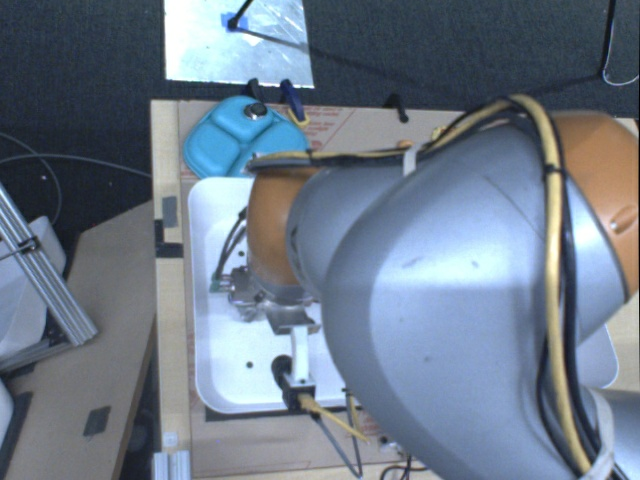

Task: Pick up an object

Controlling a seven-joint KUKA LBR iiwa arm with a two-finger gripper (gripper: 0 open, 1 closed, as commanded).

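Over the left bin [215,368], the gripper [243,290] is seen hanging low, close above the white floor and towards the bin's left wall. It is viewed from above and behind, under the wrist, so whether it is spread or closed cannot be told, and nothing can be made out in its grasp. A small green patch is seen at its left edge, but what it belongs to cannot be determined.

The orange band [268,223] is placed directly on the far side of the gripper, above the far half of the bin. The grey arm [450,288] is stretched in from the right, and most of the bench's right half is covered by it.

A blue moulded object [235,138], rounded and lobed with a dark knob on top, is found at the far left corner of the bench [350,123], just beyond the far rim of the left bin and apart from the gripper. A blue-handled tool [292,98] is laid just to its right, at the far edge.

A tiny dark speck [250,365] is noted on the bin floor, near of the gripper.

Beyond the bench, a shiny sheet [235,28] is spread on the dark floor. To the left, a slanted aluminium rail [40,283] is seen.
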